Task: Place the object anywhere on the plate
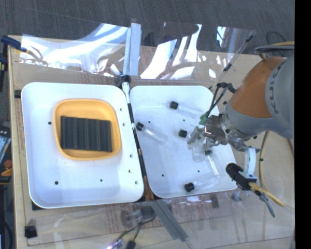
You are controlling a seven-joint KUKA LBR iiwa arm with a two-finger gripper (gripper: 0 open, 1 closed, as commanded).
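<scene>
The gripper point(199, 141) is hovering low over a clear vial point(199, 153) in the right bin point(160, 102); I cannot tell its finger state. It should be centring over the vial before closing, then carrying it to the yellow plate point(86, 108).

Two white bins point(41, 180); yellow-orange plate point(86, 129) with dark ribbed centre; clear tubes point(154, 135) with black caps; grey arm point(280, 92), orange band; tan worktop point(280, 211).

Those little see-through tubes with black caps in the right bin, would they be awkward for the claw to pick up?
Probably. The clear tube lies on its side and looks round, so a nudge would likely roll it across the right bin. Its glossy, transparent body suggests a slippery, light thing. The claw is in that bin, and its grip is hard to judge.
</scene>
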